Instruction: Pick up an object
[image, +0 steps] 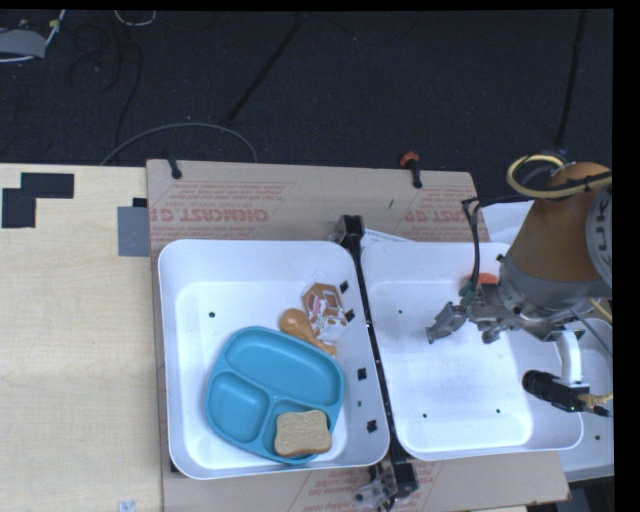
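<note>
My gripper (466, 330) hangs low over the right bin (460, 420), near its back right part, with the grey and orange arm behind it. Its two fingers stand apart and only white bin floor shows between them. The left bin (185, 300) holds a blue divided plate (262, 385) with a slice of toast (302, 432) in its near right compartment. Just behind the plate lie a tan drumstick (301, 327) and a small brown and white packet (325, 303).
A black divider rail (365, 340) runs between the two bins. A small orange bit (487, 279) peeks out beside the wrist; what it is cannot be told. Bare wooden bench (70, 350) lies to the left of the bins.
</note>
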